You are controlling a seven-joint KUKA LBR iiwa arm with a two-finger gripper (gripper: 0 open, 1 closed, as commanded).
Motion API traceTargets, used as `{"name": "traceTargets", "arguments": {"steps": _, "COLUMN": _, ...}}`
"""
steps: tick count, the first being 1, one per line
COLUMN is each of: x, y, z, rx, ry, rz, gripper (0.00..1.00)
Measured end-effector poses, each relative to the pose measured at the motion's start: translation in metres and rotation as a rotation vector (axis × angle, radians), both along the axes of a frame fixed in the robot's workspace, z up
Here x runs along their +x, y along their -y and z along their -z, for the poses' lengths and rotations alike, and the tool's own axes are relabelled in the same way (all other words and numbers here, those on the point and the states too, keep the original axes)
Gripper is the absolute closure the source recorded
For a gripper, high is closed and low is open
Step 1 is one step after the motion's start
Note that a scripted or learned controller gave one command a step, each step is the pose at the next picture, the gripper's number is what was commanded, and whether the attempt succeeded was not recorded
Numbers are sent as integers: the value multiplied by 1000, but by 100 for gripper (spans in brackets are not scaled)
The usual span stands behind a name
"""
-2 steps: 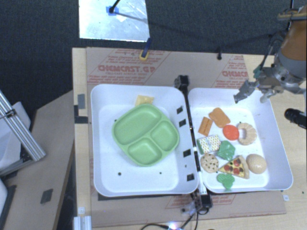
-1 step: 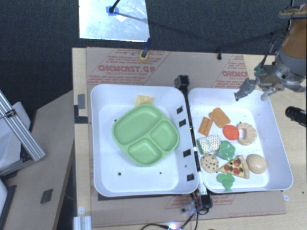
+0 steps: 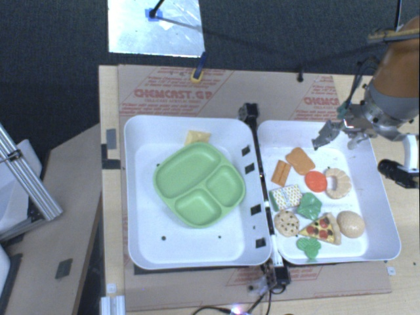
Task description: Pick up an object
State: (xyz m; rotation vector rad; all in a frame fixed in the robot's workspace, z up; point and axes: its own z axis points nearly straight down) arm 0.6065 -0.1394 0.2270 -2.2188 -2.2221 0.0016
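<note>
Right bin is taken as landmark. At its near edge a green leafy toy is seen, with a pizza slice just beyond it, a cookie to that slice's left and a beige bun to its right. Nearer the bin's middle, a patterned wedge and a second green piece lie touching. Further in, a red disc sits beside a ring-shaped donut; two orange pieces lie beyond. Left of the right bin, the left bin holds a green divided plate and a small yellow bit behind it. Over the right bin's far edge the gripper hangs, fingers apart, nothing between them.
</note>
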Motion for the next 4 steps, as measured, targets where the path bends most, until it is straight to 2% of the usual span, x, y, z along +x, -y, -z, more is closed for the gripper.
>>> {"name": "traceTargets", "arguments": {"steps": 1, "x": -1, "y": -2, "z": 63, "rx": 0, "ry": -1, "rz": 0, "gripper": 0}}
{"name": "traceTargets", "arguments": {"steps": 3, "x": -5, "y": -7, "z": 142, "rx": -2, "ry": 6, "rz": 0, "gripper": 0}}
{"name": "traceTargets", "arguments": {"steps": 4, "x": -3, "y": -6, "z": 128, "rx": -4, "ry": 13, "rz": 1, "gripper": 100}}
